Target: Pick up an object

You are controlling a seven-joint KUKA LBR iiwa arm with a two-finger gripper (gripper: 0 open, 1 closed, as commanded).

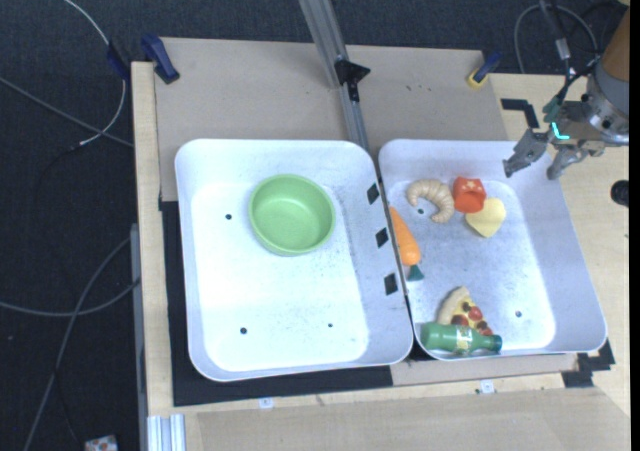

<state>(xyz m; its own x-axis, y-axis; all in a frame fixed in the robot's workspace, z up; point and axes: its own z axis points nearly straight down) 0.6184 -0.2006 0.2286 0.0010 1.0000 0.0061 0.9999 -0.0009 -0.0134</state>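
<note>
One small red plastic toy pepper, light, rigid and slick, suits a grip across its sides; beyond it, the tool hangs spread apart, empty.

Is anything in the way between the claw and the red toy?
Nothing visible is. The claw hangs open over the right bin's far right edge, and only bare white floor lies between it and the red toy.
</note>
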